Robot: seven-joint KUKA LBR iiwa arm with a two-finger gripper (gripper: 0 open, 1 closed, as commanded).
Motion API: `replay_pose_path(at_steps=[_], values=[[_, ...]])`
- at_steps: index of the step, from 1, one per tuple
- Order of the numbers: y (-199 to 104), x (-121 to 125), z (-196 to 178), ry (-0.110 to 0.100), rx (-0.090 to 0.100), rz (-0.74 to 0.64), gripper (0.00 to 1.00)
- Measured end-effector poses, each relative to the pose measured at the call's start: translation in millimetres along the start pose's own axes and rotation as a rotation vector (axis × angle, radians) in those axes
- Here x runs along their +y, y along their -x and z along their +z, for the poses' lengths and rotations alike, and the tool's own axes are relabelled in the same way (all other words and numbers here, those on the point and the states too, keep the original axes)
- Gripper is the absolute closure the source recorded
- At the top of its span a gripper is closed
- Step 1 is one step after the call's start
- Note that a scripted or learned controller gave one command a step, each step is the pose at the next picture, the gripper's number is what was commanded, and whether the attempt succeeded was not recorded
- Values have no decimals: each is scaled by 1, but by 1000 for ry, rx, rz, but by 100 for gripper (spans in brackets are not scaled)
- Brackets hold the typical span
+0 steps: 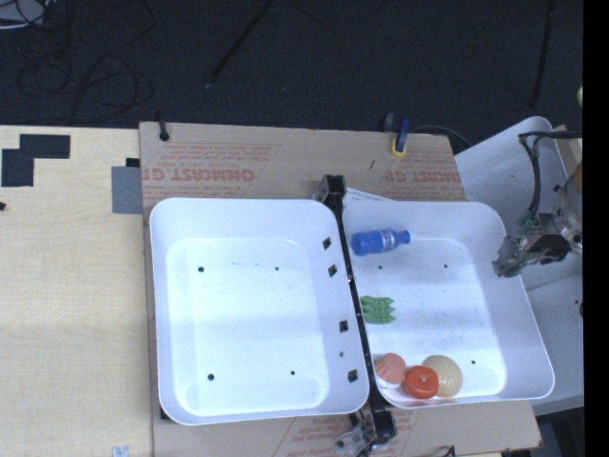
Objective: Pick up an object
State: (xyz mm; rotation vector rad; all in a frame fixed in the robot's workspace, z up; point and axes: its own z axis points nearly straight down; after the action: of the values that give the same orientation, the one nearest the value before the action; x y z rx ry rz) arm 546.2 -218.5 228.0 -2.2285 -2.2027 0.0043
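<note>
Two shallow white bins sit side by side on a cardboard sheet printed with reddish lettering. The left bin shows bare white floor with a few small dark dots. The right bin holds all the loose items.

Near its upper left lies a blue bottle on its side — deep blue body, a paler cap end pointing right and slightly up, just beside the black divider where the bins meet. Below it, well apart, a small green object rests close to the same inner wall; it looks ridged, like a bunch of pods or a leafy toy, though it is too small to tell for sure. In the lower left corner of this bin three round pieces cluster together, touching or nearly so: a pale pink one, a red-orange one with a small nub on top, and a tan, speckled one to its right.

The gripper hangs at the right edge of the right bin, over or just outside its rim, well apart from every item. It is dark and partly merged with cables and metal parts behind it — whether its jaws stand wide or closed cannot be told. Nothing is seen between them.
</note>
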Motion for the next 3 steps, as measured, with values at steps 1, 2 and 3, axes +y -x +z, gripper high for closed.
replay_pose_path(at_steps=[1,2,3], values=[[0,0,0,-1,0,1,0],[1,0,-10,0,0,-1,100],[1,0,-9,-1,1,0,0]])
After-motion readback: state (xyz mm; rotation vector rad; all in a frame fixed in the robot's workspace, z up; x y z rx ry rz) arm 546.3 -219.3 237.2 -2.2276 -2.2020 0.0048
